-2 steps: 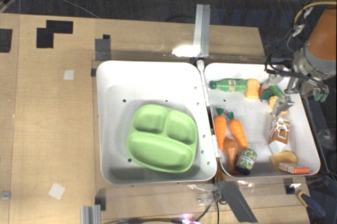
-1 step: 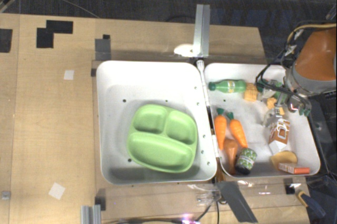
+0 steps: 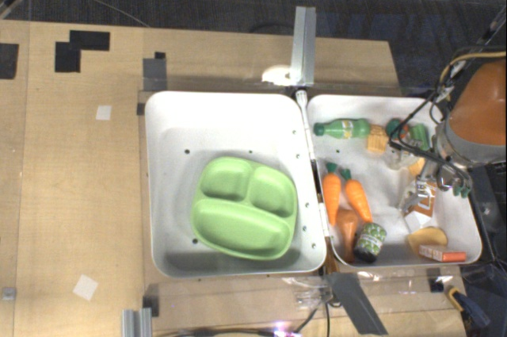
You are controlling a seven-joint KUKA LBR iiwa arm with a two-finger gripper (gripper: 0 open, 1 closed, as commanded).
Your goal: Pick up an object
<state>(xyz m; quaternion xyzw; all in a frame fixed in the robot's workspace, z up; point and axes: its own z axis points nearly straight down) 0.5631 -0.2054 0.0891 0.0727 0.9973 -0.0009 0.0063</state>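
Observation:
The right bin holds several small items. A green bottle lies near its far wall, with a yellow piece beside it. Two carrots lie at the bin's left side, above a dark can with a green label. A yellow item and a small red box sit at the near right. My gripper hangs low over the bin's right half, just above a small brown and white item. The arm's orange band is above it.
The left bin holds a green divided plate. A metal divider post stands between the bins at the back. Cables loop off the wrist over the right bin's far corner. Wooden bench lies to the left.

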